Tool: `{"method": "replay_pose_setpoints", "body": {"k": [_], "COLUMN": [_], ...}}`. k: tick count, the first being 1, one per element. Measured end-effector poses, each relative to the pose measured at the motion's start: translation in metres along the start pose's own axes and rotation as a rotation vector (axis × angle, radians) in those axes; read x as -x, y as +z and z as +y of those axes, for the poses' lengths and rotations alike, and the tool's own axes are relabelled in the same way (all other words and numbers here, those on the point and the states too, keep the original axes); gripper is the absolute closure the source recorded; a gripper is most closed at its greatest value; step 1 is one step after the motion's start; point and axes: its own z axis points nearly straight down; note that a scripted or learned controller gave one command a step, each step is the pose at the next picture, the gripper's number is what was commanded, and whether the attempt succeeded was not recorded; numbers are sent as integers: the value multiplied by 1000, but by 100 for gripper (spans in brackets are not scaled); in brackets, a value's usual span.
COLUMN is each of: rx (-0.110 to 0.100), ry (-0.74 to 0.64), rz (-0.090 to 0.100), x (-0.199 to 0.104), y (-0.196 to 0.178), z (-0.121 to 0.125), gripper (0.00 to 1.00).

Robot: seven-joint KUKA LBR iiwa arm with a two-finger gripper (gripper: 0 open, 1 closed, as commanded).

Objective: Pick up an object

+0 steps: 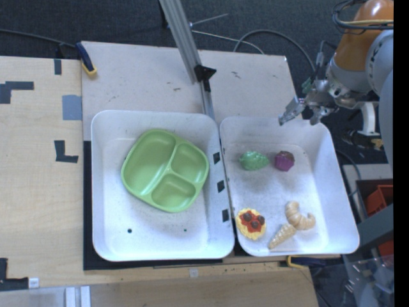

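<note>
The gripper (300,112) hangs over the right bin's (332,171) 1 o'clock corner; I cannot tell its grip. In that bin lie a green lump (254,160), a purple ball (284,160), a small tart (251,224) and a croissant (293,224), long axis from 7 to 1 o'clock. A green plate (165,169) sits in the left bin (108,190).

Single fixed camera, mounted above the bench (153,75), looking down at a slant; distant enough to frame both white bins whole, left bin (102,190) and right bin (332,190) side by side; arm (361,43) entering at upper right
</note>
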Motion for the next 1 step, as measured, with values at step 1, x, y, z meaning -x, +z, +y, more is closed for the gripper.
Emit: {"method": "replay_pose_setpoints", "body": {"k": [1], "rx": [-1], "ry": [2], "rz": [0], "x": [8], "y": [57], "z": [-5], "gripper": [0]}}
